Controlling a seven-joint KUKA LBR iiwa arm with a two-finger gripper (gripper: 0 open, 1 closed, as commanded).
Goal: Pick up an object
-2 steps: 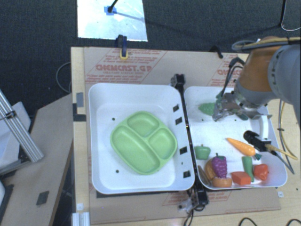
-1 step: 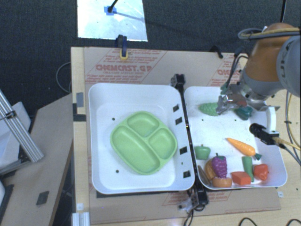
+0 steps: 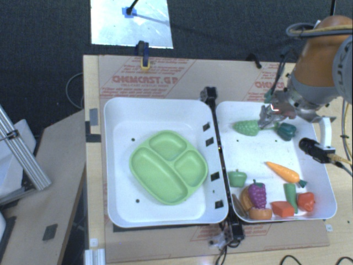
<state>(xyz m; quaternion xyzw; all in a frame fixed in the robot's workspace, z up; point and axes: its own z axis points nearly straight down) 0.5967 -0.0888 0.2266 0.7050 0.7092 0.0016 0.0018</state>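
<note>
The table (image 3: pixel 165 81) carries two white bins. Left of the divider (image 3: pixel 217 148) sits a green tray (image 3: pixel 168 167). Right of it, the end effector (image 3: pixel 270 115) hovers by a green vegetable (image 3: pixel 246 127), apparently targeting it; its finger state I cannot tell.

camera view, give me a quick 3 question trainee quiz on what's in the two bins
1. True or false: the green divided plate lies in the left bin.
2. Which lies nearest the gripper? A) purple grapes B) carrot C) light green vegetable
3. Fill in: the arm reaches over the ___ bin.

Key: 1 true. 2 C. 3 right.
</note>
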